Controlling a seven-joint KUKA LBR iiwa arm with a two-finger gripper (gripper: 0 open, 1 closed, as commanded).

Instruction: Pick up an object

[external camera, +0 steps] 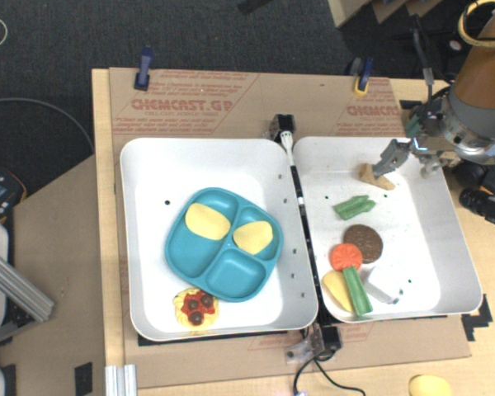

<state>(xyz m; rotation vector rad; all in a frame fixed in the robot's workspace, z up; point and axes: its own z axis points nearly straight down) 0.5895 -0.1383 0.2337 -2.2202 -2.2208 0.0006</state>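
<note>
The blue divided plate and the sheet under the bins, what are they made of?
The blue divided plate looks like moulded plastic: even colour, soft sheen, rounded compartment walls. The sheet under the white bins seems to be brown cardboard, matte, with printed red lettering and clamps at its far edge.

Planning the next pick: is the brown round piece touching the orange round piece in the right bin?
Touching. The camera view shows the orange round piece lying against the lower left edge of the brown round piece, with no white bin floor between them.
</note>
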